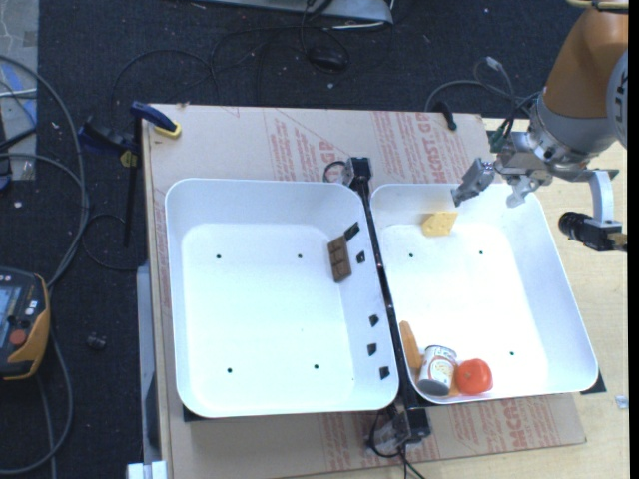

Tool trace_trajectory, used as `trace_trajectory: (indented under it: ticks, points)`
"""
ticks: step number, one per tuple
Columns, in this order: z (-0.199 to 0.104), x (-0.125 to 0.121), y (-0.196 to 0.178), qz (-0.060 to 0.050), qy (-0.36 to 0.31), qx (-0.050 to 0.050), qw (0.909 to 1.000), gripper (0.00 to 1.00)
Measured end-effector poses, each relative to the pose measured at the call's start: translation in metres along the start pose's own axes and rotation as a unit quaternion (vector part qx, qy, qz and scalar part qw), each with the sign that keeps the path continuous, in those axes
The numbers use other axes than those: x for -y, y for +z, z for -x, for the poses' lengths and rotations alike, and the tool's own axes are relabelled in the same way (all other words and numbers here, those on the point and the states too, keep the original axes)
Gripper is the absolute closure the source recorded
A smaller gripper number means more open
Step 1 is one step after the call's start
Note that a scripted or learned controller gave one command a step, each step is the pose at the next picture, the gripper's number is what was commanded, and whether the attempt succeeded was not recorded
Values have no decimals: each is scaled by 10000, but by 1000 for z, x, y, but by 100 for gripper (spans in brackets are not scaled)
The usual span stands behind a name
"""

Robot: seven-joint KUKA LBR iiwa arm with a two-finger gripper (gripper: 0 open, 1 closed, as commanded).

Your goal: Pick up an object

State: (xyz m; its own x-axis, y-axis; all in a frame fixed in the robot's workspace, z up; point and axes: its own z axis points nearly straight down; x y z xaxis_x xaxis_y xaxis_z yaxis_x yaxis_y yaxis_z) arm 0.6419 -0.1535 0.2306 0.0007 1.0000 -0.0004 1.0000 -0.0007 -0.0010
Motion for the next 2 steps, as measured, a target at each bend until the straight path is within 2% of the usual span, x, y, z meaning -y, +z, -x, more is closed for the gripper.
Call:
trace_trajectory:
  ticks: [1, 2]
  points:
    - [22, -13, 21, 2, 0, -1, 10000, 0]
    - [39, -11, 36, 1, 1, -2, 10000, 0]
